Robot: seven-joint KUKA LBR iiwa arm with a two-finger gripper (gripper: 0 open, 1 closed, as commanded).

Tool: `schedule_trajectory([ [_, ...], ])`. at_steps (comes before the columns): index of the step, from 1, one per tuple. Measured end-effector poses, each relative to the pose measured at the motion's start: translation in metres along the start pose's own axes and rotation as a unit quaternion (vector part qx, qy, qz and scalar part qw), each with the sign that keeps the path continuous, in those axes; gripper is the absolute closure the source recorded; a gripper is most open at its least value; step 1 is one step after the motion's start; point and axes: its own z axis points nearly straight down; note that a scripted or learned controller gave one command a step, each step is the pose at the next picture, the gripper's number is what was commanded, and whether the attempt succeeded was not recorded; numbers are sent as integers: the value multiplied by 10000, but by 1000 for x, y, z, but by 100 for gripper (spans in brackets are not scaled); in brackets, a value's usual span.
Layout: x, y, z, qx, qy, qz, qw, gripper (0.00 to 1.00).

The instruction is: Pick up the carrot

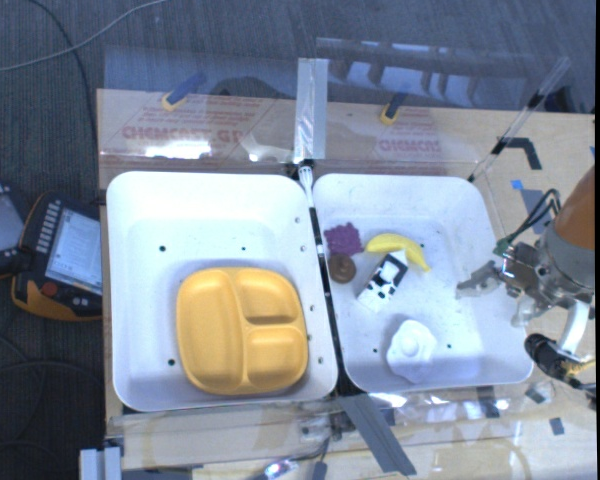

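White bins sit side by side on the table (120, 138). My claw (492, 280) is over the right bin's (460, 193) right side; whether it is wide or narrow I cannot tell. Left of it lie a banana (398, 247), a purple lump (343, 238), a black-and-white toy (382, 279) and a white cup (411, 347). Where the carrot is, I cannot tell. A yellow divided plate (242, 329) sits in the left bin (140, 208).

arm (580, 238) cut off at right edge; jaws' state unclear.

Tray (242, 330) in left bin (140, 218); banana (398, 248) in right bin (460, 208).
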Motion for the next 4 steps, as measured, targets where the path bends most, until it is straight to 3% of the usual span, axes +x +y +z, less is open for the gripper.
schedule_trajectory([
  [1,103,-52,-22,5,-7,1536,9881,0],
  [2,91,-48,29,21,-17,3913,9203,0],
  [3,59,-32,25,1,-22,3312,9436,0],
  [4,91,-47,74,-6,-13,4364,8998,0],
])
